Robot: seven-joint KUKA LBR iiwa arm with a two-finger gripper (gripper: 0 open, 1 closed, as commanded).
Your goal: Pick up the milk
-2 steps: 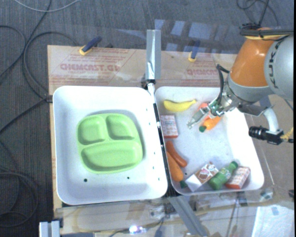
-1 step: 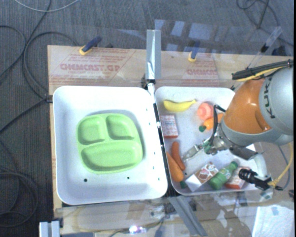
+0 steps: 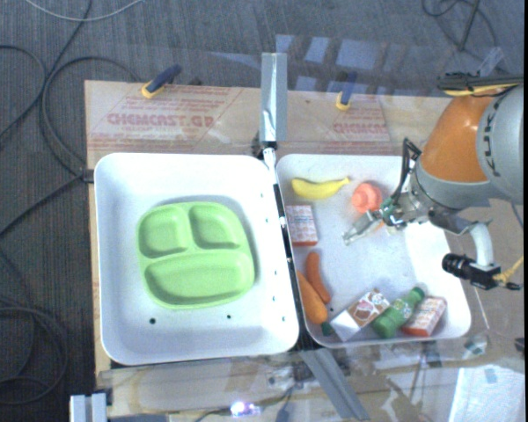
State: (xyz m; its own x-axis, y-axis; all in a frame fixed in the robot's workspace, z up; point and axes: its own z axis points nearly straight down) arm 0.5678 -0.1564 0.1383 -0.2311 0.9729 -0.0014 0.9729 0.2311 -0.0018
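The jaws (image 3: 359,229) hang open and empty over the right bin (image 3: 440,275), well apart from the milk (image 3: 363,313), whose label is unreadable.

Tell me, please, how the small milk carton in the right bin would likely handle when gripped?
The milk carton is boxy, so it probably won't roll. It lies tilted against the green bottle, so it may shift when touched. Being small, it is likely light and could dent.

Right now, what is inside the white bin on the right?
The right white bin holds a yellow banana, an orange-pink fruit, a small red-and-white box, two orange carrots, a brown-and-white milk carton, a green bottle and a red packet. Anything beneath the arm is covered.
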